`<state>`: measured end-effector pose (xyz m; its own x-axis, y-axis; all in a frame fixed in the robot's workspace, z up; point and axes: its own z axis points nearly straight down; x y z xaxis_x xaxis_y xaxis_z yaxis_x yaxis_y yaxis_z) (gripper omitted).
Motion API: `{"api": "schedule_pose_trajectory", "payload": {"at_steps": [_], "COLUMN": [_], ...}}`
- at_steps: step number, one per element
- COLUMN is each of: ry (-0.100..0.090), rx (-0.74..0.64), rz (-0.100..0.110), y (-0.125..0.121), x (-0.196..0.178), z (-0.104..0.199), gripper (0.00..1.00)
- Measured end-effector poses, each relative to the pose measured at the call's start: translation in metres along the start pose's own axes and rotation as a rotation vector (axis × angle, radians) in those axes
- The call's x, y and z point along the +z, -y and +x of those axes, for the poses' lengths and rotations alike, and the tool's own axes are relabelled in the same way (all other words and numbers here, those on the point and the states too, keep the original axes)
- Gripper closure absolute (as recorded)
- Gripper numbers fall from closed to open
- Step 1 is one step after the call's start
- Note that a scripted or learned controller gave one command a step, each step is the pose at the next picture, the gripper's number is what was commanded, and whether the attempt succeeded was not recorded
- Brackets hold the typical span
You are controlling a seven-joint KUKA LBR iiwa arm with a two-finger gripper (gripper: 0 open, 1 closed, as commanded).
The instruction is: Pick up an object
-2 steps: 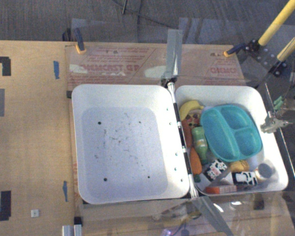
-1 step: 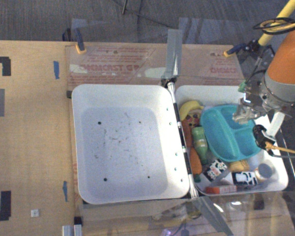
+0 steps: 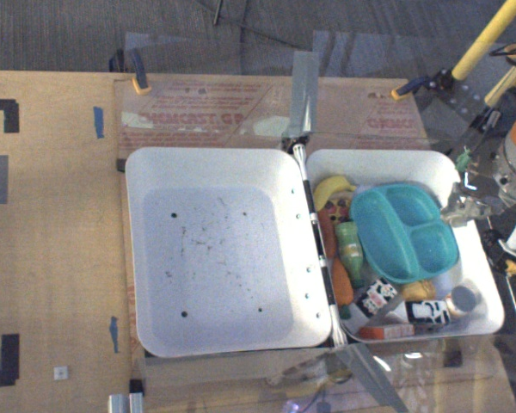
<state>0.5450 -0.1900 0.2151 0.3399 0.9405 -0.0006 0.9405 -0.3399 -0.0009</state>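
Two shallow white bins are seen side by side on the bench: the left bin (image 3: 155, 179) is specked with a few dark marks, the right bin (image 3: 490, 308) is packed with objects. A teal divided plate (image 3: 404, 231) is laid across the middle of the right bin, tilted over the other items. A banana (image 3: 331, 188) is seen at 10 o'clock of the plate, touching the bin's left wall area. A green bottle-like item (image 3: 350, 246) is lodged at 9 o'clock of the plate, with a red-orange piece (image 3: 328, 226) just beside it and a carrot-like orange item (image 3: 341, 284) at 7 o'clock. A black-and-white cow-patterned item (image 3: 379, 298) is set at 6 o'clock of the plate, and a small carton with a dark label (image 3: 428, 311) is at 5 o'clock, near a grey round cap (image 3: 464, 299). The gripper (image 3: 464, 203) is placed at 3 o'clock of the plate, over the right bin's right rim; nothing is seen between its parts, and whether it is spread or closed cannot be told. A cardboard sheet (image 3: 198, 114) is taped at 12 o'clock of the bins.
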Motion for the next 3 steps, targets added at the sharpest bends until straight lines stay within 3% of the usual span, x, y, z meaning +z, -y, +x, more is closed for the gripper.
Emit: {"api": "schedule_pose_trajectory", "payload": {"at_steps": [1, 2, 3], "ry": [0.000, 0.001, 0.000], "rx": [-0.163, -0.107, -0.073], "rz": [-0.001, -0.003, 0.001], "y": [0.026, -0.040, -0.044], "x": [-0.035, -0.035, -0.017], "z": [-0.035, -0.007, -0.010], "gripper": [1.00, 1.00, 1.00]}}
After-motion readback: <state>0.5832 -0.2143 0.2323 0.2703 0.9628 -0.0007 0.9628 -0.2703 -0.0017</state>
